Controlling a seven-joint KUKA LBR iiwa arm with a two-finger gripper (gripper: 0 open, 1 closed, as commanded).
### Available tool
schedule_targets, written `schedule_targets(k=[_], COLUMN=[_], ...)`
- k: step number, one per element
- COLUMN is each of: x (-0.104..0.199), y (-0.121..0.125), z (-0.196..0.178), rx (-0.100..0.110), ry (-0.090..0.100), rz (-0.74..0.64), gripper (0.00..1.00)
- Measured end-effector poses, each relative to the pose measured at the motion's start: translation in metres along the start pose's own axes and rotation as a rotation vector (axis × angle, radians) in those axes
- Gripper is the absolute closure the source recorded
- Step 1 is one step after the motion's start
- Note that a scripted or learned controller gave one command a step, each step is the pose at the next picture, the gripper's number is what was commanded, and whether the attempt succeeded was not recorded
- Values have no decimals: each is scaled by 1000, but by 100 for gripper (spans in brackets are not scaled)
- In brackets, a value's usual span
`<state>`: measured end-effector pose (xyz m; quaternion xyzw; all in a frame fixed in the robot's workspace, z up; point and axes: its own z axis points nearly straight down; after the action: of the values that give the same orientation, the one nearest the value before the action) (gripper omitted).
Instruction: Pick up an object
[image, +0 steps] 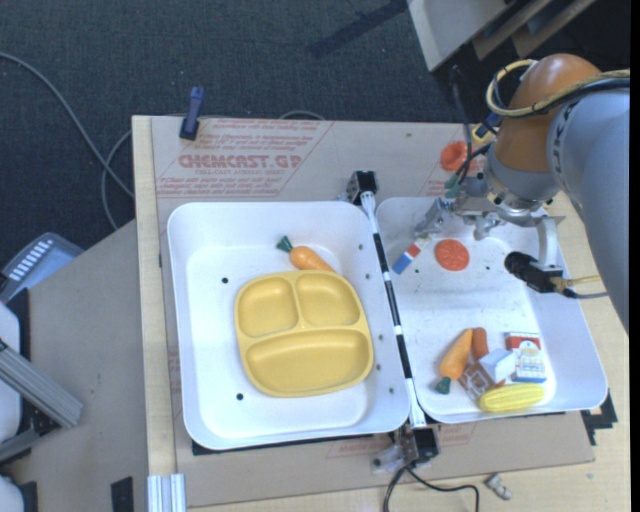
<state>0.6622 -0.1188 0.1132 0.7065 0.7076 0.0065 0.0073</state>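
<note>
My gripper hangs over the far part of the right bin, open, with nothing between its fingers. A red disc lies on the bin floor just in front of it. A small blue, white and red piece rests to the disc's left, by the bin wall. Near the front of this bin sit an orange carrot, a short orange piece, a yellow corn cob, a small brown item and a white and red packet.
The left bin holds a yellow divided plate with a second carrot behind it. An orange object lies on the board behind the right bin. A blue clip sits at the board's far left edge.
</note>
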Motion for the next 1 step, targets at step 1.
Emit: schedule_targets(k=[1], x=[0], y=[0], z=[0], rx=[0], ry=[0], rz=[0], gripper=[0])
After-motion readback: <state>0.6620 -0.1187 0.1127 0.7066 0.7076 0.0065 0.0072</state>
